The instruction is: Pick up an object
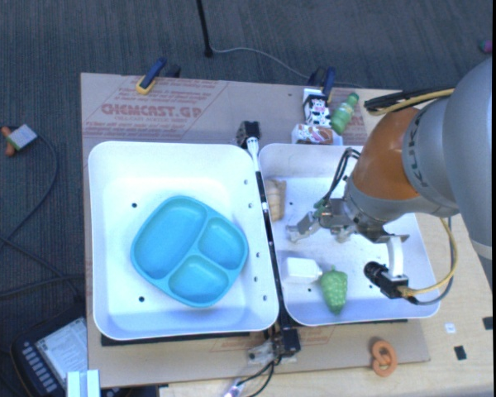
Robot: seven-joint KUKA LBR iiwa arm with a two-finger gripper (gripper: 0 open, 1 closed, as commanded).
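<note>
Hand (302, 228) hangs in the right bin (422, 304); grip state cannot be told.

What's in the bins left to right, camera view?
Blue plate → tan block → white block → green toy. The tool hangs over the right bin, above the white block, so I left it unordered.

Blue divided plate (190, 251), three compartments, lying flat and turned askew in the left bin (116, 168). Right bin (355, 313): green knobbly object (333, 289) near the front wall; flat white block (302, 267) just left of it; tan, wood-coloured piece (274, 197) lying close against the left wall, toward the rear.
</note>
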